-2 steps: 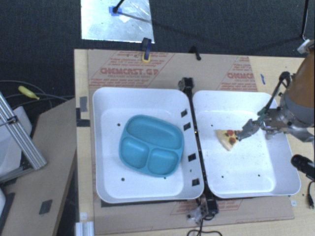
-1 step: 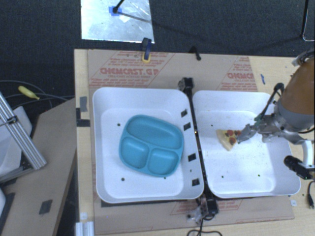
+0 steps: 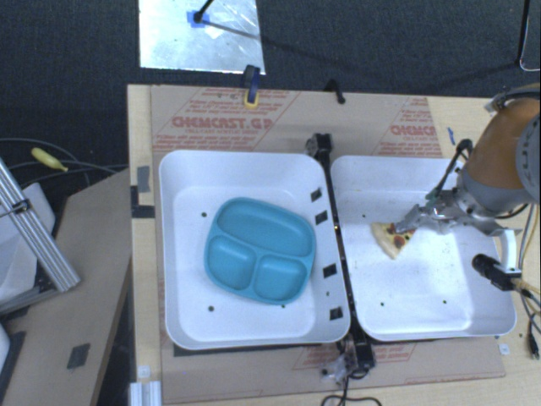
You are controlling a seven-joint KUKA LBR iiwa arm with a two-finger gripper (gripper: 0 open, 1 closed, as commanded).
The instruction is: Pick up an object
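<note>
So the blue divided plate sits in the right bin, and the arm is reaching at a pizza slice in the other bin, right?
Not quite. The camera view shows the blue divided plate in the left bin, not the right. The rest holds: the gripper is at the pizza slice in the other bin.

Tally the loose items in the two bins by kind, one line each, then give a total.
Blue divided plate, left bin: 1
Pizza slice toy, right bin: 1
Total: 2
</note>
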